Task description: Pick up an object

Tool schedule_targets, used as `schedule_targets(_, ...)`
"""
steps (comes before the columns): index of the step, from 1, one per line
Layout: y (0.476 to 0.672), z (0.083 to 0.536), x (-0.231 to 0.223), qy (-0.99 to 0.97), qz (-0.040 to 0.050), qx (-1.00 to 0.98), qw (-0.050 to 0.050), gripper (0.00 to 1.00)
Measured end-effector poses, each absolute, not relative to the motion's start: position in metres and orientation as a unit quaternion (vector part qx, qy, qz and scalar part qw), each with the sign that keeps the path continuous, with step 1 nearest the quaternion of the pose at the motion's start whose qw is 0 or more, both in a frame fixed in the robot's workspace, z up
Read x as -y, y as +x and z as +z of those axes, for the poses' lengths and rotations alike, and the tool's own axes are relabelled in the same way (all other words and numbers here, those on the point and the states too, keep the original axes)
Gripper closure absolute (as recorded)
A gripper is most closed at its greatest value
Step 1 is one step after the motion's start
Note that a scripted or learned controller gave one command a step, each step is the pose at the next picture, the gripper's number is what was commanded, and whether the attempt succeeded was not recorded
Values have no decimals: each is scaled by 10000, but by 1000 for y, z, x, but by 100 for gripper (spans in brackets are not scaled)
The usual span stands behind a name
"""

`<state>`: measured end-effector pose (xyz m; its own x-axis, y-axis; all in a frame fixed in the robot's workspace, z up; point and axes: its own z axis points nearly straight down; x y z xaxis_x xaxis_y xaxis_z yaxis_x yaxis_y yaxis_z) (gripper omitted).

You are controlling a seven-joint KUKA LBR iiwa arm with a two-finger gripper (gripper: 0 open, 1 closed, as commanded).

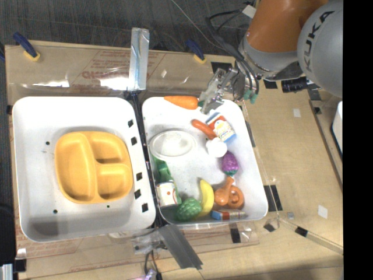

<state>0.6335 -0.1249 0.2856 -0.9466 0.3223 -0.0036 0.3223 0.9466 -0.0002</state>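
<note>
The right bin (250,150) holds several toy foods: an orange carrot (182,102) at its far edge, a red sausage (202,127), a small carton (224,129), a white ball (216,148), a purple grape bunch (229,163), a clear round lid (172,144), a banana (206,195) and an orange pretzel-like piece (228,195). My gripper (213,98) hangs over the bin's far edge, just right of the carrot and above the sausage. Nothing shows between its fingers.
The left bin (29,174) holds a yellow divided tray (93,165). A green piece (161,171), a small box (166,193), a green broccoli-like toy (188,209) and a marker (230,215) crowd the right bin's near corner. Cables trail behind the bench.
</note>
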Motion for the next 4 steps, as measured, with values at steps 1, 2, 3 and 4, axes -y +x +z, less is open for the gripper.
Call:
schedule_targets(1,639,298,169,2460,-7,-9693,25,100)
schedule_targets(2,645,278,121,2706,0,-9627,-1,100)
schedule_targets(3,624,257,51,2815,-4,-9596,-7,100)
schedule_targets(4,626,321,112,2890,-5,-9573,33,100)
